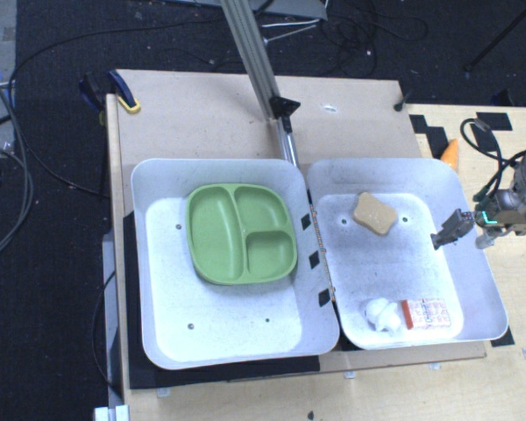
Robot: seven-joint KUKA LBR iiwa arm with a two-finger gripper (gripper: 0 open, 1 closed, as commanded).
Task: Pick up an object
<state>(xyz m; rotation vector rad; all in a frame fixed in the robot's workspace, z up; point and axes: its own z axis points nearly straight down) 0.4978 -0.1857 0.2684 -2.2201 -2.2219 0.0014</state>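
One sponge (374,213) — left of tool (458,226)

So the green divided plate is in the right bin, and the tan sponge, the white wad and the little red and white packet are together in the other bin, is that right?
Not quite. The camera view shows the green divided plate in the left bin; the tan sponge, the white wad and the little red and white packet are together in the right bin.

One camera is fixed above the bench (245,117) and looks down at a slant — far enough to see both white bins, the left bin (158,323) and the right bin (473,296), plus dark floor (44,191) around.
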